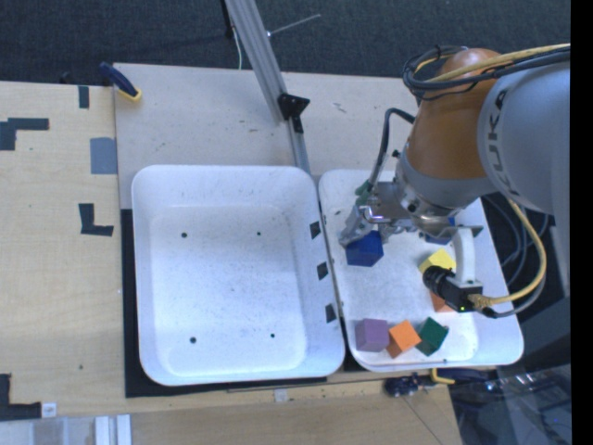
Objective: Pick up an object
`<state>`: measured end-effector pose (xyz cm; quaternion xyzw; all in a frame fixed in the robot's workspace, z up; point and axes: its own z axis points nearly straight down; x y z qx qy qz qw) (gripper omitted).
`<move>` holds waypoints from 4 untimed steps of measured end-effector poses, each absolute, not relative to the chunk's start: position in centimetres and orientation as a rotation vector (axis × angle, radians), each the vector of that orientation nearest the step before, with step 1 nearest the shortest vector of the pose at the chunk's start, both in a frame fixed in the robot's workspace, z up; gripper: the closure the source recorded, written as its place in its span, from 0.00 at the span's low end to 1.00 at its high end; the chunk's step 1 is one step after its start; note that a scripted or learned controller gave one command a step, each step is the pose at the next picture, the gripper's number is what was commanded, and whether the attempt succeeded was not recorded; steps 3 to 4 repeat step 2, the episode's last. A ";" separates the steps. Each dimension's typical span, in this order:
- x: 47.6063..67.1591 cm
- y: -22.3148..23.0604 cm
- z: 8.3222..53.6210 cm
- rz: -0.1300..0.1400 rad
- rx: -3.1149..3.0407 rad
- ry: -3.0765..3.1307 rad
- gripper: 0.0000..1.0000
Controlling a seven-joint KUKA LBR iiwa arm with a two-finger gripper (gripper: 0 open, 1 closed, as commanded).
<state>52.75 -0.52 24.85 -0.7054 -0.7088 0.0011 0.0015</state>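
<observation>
A blue cube [364,249] is in the upper left part of the right bin [496,346], close to the wall it shares with the other bin. My gripper [359,233] reaches down from the grey and orange arm and is shut on the cube's top, with a finger on each side. The cube sits slightly tilted. The wrist hides the bin floor behind it.
A purple cube [372,334], an orange cube [402,337] and a green block [432,335] lie along the right bin's near wall. A yellow piece [438,261] lies at mid-right by a black cable fitting [448,293]. The left bin [148,248] adjoins.
</observation>
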 end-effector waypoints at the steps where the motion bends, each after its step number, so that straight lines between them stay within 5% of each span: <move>1: 55.3 3.8 23.6 0.003 -2.214 -2.226 1.00; 2: 56.4 8.1 23.3 0.002 -2.214 -2.226 1.00; 4: 56.4 8.1 23.3 0.002 -2.214 -2.226 1.00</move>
